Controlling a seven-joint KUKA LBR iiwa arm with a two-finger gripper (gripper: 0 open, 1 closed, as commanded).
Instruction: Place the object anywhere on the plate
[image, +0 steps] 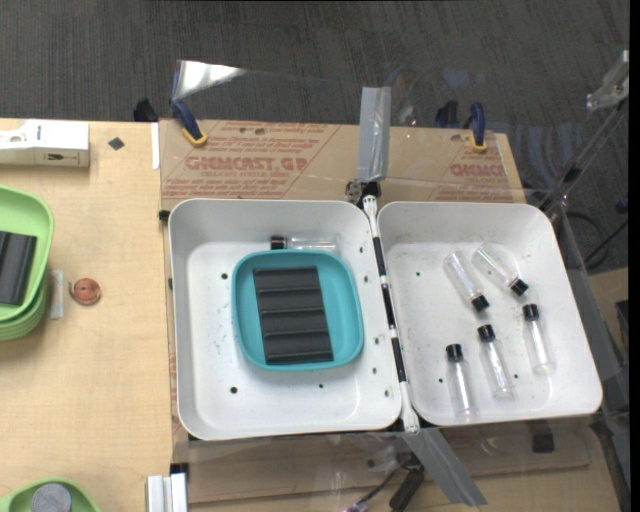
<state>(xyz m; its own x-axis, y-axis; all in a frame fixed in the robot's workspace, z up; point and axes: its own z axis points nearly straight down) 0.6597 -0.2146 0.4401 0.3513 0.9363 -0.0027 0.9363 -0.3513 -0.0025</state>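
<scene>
You have two glossy white plastic bins (200, 400) on a matt wooden surface (90, 400). The teal plate (345, 300) looks smooth plastic, holding a matt black ribbed insert (292, 315). The vials (465, 280) are clear, black-capped.

You're looking down on a pale wooden counter (90, 400) under even light, with dark grey carpeted floor (300, 50) beyond its far edge.

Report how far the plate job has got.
Done: nothing sits on the teal plate except its dark ridged insert. In hand: nothing visible. Left: five clear vials lie in the right bin, one more vial beside the plate in the left bin.
</scene>
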